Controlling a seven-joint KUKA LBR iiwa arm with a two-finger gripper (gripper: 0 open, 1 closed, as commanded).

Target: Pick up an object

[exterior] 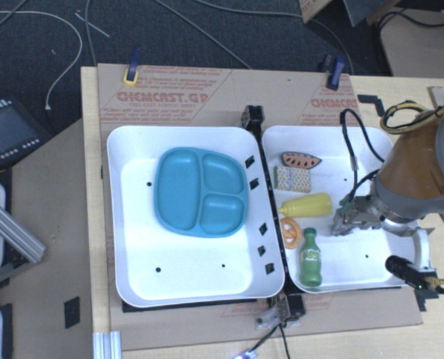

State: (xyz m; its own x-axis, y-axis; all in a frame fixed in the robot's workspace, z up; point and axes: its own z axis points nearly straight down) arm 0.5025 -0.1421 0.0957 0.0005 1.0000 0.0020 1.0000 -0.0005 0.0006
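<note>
1. You see the gripper (347, 219) low in the right bin (371, 271), beside the yellow corn (306, 205).
2. You cannot tell how its jaws stand.
3. The green bottle (310, 257) lies near the front wall.

1. A watermelon slice (301, 159) is laid flat at the far end of the right bin (371, 274).
2. A pale patterned cracker (291, 179) is placed just below it.
3. A yellow corn cob (307, 205) is laid on its side.
4. A pretzel (290, 230) is set beside a green bottle (310, 258), which lies near the bin's front edge.
</note>
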